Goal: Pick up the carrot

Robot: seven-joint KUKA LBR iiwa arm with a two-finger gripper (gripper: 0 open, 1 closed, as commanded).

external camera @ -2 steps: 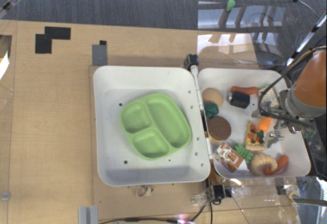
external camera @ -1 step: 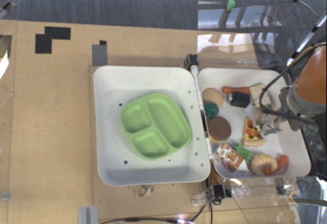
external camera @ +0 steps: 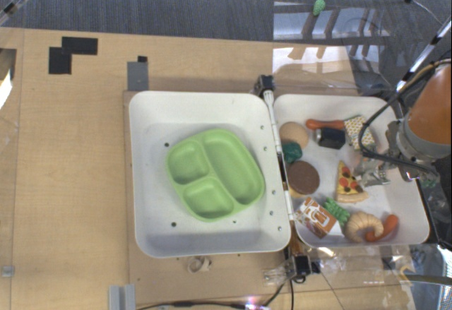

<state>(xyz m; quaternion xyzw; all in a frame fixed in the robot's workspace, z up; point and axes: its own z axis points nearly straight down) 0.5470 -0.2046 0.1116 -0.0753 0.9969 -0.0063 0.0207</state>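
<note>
Gripper (external camera: 372,176) is positioned over the right bin (external camera: 409,195), beside the pizza slice (external camera: 348,182); finger state cannot be determined. Carrot (external camera: 325,124) lies at the far side.

Light wooden bench (external camera: 70,181) carries two shallow white bins side by side, touching along shared edge. Left bin (external camera: 152,231) sits near bench centre; right bin (external camera: 417,220) reaches toward bench's right end. Black L-shaped marking (external camera: 70,53) lies flat at bench's far left corner, small grey block (external camera: 138,75) just beyond left bin's far corner. Cables and clips (external camera: 296,270) cluster at near edge, below seam between bins.
</note>
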